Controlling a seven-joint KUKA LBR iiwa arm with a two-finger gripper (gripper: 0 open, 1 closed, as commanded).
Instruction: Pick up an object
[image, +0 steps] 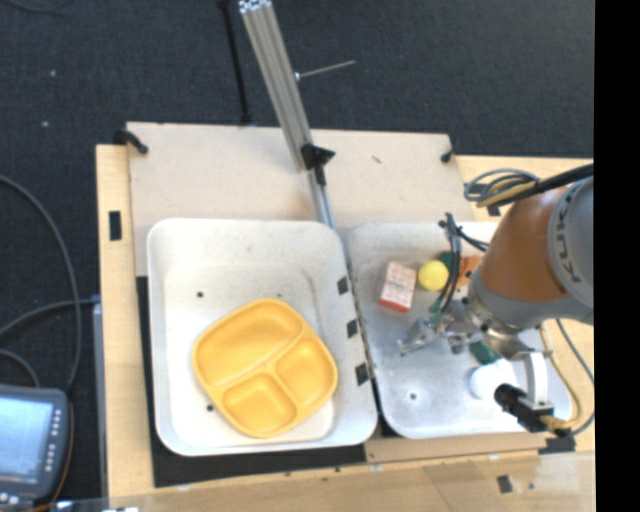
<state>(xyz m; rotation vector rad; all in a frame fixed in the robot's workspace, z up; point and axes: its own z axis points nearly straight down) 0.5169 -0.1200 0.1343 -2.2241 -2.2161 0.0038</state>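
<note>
The pale wooden bench (230, 170) is carrying two shallow white plastic bins side by side. The left bin (170, 260) is holding a yellow moulded plastic tray with three compartments (265, 365), which is lying flat across most of its floor. The grey arm with its orange band (530, 260) is reaching in over the right bin (420, 410) and hiding that bin's right part.

The gripper (440, 335) is hanging low over the middle of the right bin. Whether it is open or closed cannot be told from this angle, and nothing is showing in its hold.

The likely targets are sitting in the right bin's upper half. A small red and white carton (397, 286) is lying just up and left of the gripper, and a yellow ball (433, 275) is touching or nearly touching the carton's right side. A white round thing (487, 381) and a green piece (484, 352) are peeking out beside the wrist, too hidden to identify.

The risks look plain. The ball is likely to roll away if it is nudged off-centre. Because the carton and ball are crowding each other, a closing grasp may push one into the other and catch neither. The gripper also seems to be over bare floor, so closing here would probably take nothing.
</note>
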